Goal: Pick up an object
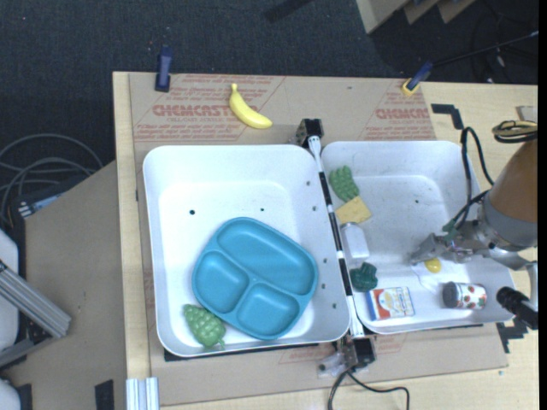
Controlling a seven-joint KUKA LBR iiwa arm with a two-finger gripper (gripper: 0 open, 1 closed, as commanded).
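Note:
My gripper [438, 248] reaches in from the right and hangs low over the right bin [402, 156], near its right side. A small yellow object [433, 266] lies just below the gripper tip; whether they touch is unclear. A small can [463, 295] with a red and white label lies on its side to the lower right. A red and white carton [391, 302] lies flat at the bin's front. Along the left wall sit a light green piece [343, 182], a yellow block [353, 211], a white object [355, 244] and a dark green piece [365, 275].
The left bin [184, 178] holds a blue divided plate [254, 276] and a bumpy green item [203, 325] at its front corner. A yellow banana [248, 110] lies on the cardboard behind the bins. The arm's orange band [520, 186] stands over the right bin's right edge.

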